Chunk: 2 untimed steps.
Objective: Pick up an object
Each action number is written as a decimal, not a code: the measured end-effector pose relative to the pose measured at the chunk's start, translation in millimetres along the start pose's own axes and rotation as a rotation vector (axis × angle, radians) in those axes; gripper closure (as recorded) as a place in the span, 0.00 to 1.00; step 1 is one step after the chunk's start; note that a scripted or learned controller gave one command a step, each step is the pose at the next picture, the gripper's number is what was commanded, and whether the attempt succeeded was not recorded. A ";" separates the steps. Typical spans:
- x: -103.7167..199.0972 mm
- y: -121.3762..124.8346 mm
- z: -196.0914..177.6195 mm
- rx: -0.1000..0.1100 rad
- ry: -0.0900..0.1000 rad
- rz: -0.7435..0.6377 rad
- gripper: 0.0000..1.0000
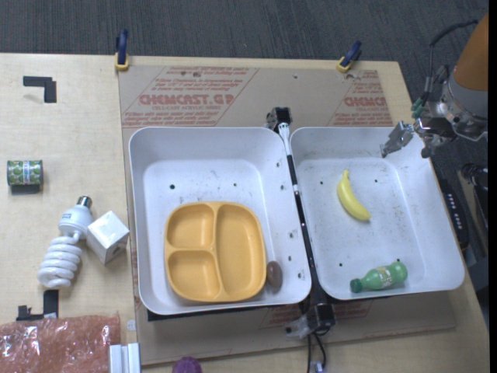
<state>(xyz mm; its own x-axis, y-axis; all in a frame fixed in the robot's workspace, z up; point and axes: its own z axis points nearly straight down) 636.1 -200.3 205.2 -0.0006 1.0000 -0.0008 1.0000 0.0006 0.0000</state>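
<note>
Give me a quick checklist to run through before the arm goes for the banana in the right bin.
1. Banana lies apart from other things: ok.
2. Green bottle well away from the banana, near the bin's front wall: ok.
3. Gripper over the right bin's far right corner, not above the banana: not ok.
4. Finger opening: cannot tell.
5. Nothing held in the gripper: ok.
6. Yellow tray sits in the left bin, out of the path: ok.
</note>
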 end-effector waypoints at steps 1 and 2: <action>-14.7 -27.2 106.1 0.001 0.002 0.000 0.00; 1.4 -118.1 112.8 0.000 0.000 0.002 0.00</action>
<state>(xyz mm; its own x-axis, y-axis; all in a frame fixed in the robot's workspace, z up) 517.9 -199.1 92.4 0.0012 1.0000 -0.0003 1.0000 -0.0012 0.0002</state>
